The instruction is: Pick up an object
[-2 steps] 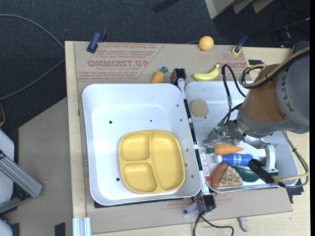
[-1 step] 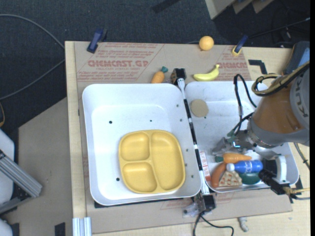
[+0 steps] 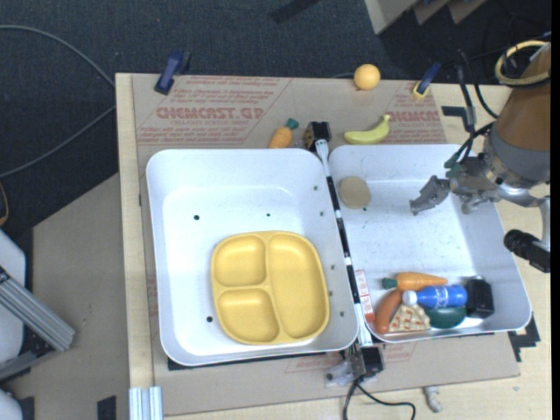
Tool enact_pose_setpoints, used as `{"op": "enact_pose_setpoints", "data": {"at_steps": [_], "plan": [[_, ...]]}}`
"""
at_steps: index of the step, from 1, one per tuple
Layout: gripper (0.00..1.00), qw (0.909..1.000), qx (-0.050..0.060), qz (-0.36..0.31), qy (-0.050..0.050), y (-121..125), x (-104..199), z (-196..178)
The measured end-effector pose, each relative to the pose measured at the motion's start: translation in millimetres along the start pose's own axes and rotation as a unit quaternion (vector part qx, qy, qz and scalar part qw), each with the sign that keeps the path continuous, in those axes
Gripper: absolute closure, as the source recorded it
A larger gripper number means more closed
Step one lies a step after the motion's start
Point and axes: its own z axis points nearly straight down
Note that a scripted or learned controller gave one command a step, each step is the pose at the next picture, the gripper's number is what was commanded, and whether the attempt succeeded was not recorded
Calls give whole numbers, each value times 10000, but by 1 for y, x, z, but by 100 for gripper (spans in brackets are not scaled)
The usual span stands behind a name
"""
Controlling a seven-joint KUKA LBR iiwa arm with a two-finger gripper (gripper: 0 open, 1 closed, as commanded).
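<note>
Task status: nothing is lifted yet; the grasp remains to be made. Nearest the camera, the right bin holds a cluster at its front edge: a carrot, a blue bottle, a black item and a pizza slice. The left bin contains a yellow divided plate. Farther back in the right bin lies a tan disc. The gripper hovers above that bin's rear floor, well apart from the cluster, fingers apart and carrying nothing.
</note>
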Motion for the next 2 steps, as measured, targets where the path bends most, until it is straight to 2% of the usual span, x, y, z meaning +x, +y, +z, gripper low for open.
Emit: {"op": "enact_pose_setpoints", "data": {"at_steps": [1,2], "plan": [[0,10000,30,-4,13,-41,53,50],[0,10000,-30,-5,-1,98,46,112]]}}
